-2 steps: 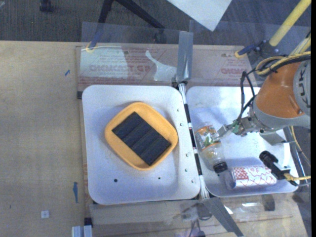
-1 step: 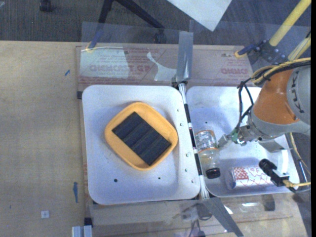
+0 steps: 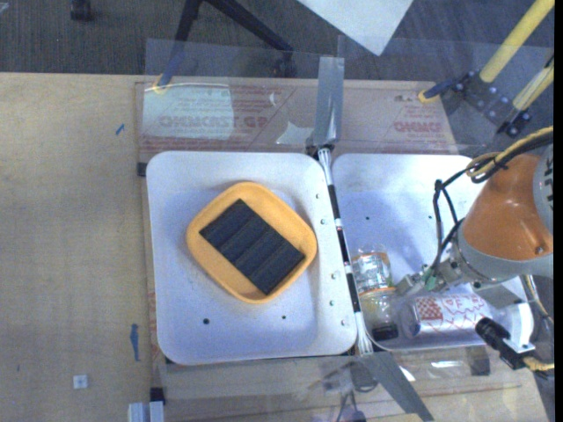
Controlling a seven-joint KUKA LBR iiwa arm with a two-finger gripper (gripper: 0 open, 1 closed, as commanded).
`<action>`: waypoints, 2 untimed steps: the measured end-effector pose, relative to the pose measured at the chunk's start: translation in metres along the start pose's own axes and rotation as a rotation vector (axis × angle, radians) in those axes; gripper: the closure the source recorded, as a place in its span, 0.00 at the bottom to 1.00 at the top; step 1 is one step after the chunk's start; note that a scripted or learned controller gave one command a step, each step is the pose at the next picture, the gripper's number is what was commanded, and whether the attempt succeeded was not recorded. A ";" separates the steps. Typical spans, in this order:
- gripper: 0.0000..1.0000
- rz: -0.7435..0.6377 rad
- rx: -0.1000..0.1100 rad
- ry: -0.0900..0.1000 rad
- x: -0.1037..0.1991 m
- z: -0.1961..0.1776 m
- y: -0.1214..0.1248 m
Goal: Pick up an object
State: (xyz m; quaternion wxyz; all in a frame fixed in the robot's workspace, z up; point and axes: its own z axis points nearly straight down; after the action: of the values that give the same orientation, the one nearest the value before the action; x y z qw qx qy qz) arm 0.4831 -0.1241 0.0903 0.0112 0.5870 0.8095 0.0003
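A yellow square dish point(image 3: 204, 255) lies in the left bin point(image 3: 176, 183) and holds a black ridged pad point(image 3: 252, 246). In the right bin point(image 3: 396, 192), a clear plastic bottle point(image 3: 371, 271) with amber contents lies against the left wall. Beside it, near the front edge, lies a silver can with a red and white pattern point(image 3: 444, 311). My gripper point(image 3: 429, 280) is low over the right bin's front part, just above that can and right of the bottle. The grey wrist and orange band point(image 3: 506, 218) hide how the gripper stands.
A ridge point(image 3: 339, 236) divides the two bins. Clear plastic panels point(image 3: 264, 104) stand behind them. Yellow and black fixtures point(image 3: 493, 95) sit at the back right. A small black part point(image 3: 497, 334) sticks out below the arm.
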 end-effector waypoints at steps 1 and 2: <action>0.00 0.439 0.013 0.005 -0.006 -0.001 0.069; 0.00 0.045 0.015 0.018 -0.043 -0.024 0.032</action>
State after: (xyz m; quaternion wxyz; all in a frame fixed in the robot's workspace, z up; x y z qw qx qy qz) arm 0.5267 -0.1548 0.1158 -0.0004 0.6051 0.7961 -0.0001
